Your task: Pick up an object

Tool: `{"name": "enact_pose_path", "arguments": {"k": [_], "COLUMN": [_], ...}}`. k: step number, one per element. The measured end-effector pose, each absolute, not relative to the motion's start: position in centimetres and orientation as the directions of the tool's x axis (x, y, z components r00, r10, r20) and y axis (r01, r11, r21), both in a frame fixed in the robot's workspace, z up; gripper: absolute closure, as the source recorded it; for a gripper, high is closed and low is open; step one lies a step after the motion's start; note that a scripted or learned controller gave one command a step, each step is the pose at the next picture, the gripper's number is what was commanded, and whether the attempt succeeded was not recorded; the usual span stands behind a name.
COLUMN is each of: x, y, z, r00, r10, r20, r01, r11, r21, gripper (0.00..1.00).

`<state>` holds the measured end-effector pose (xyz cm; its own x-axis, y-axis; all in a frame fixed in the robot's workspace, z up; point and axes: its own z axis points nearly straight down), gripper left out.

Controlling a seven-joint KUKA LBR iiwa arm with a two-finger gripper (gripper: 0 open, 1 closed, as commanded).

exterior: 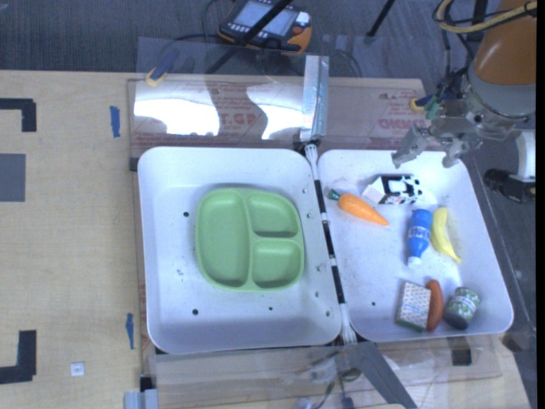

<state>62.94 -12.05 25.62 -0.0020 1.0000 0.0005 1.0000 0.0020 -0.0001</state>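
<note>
At two o'clock, over the far rim of the right bin (485,228), the gripper (430,152) hangs with its fingers spread wide and nothing between them. Below it, toward four o'clock, lie a black-and-white box (398,187), a carrot (362,209), a blue bottle (418,233) and a banana (444,233); at five o'clock sit a small carton (414,304), a sausage (436,303) and a dark can (461,307). Toward nine o'clock, the left bin (162,228) holds a green divided plate (249,238)
</note>
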Motion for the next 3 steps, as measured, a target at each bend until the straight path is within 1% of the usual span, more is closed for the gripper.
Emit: {"name": "enact_pose_path", "arguments": {"k": [1,2,3], "x": [64.0,61.6,62.1], "y": [-4.4,-6.7,-10.0], "z": [18.5,18.5,8.7], "r00": [-0.013,-0.072,-0.097], "r10": [1.0,0.997,0.995], "r20": [0.001,0.001,-0.001], "r01": [1.0,0.997,0.995], "r11": [0.013,0.072,0.097], "r21": [-0.001,-0.001,0.005], "gripper": [0.0,0.0,0.0]}}
